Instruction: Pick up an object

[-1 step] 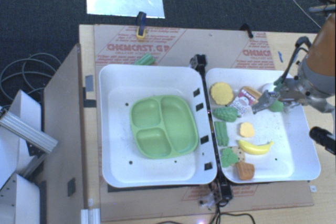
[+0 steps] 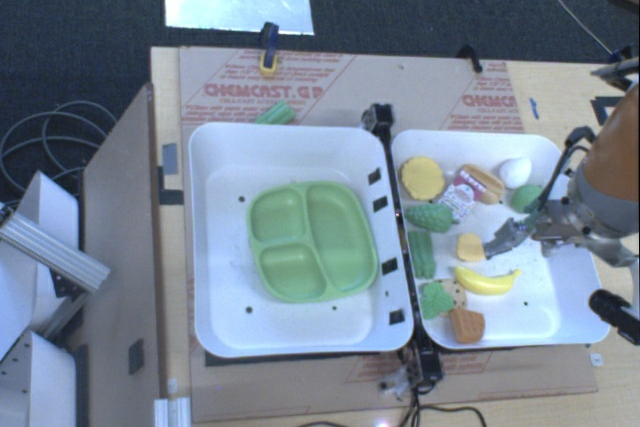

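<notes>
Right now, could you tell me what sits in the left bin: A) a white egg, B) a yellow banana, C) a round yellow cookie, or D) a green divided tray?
D, since the green divided tray lies alone in the left bin, while the banana, the egg and the round yellow piece all lie in the right bin.
</notes>
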`<state>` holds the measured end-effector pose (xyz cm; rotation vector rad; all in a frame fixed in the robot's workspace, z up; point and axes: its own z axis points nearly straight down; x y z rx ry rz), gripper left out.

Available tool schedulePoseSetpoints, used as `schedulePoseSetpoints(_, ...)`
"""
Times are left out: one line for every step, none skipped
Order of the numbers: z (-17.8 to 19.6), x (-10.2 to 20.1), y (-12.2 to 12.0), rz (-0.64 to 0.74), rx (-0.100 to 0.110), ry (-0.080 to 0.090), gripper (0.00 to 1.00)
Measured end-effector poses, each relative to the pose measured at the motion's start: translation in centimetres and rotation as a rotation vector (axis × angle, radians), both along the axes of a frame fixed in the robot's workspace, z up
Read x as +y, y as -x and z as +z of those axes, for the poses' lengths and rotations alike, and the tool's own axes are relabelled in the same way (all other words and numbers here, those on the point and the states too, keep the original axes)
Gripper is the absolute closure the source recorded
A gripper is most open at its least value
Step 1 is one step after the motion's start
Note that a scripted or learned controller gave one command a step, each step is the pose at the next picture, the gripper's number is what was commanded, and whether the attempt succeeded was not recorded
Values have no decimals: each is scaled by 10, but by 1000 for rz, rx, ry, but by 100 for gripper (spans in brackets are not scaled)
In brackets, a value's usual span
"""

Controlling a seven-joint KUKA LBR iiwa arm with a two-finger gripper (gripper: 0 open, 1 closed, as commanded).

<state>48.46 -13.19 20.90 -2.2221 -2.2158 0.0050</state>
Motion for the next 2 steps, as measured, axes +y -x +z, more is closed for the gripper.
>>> schedulePoseSetpoints(-129, 23, -21, 7, -8, 1, 0)
schedulePoseSetpoints(-114, 21, -22, 4, -9, 1, 100)
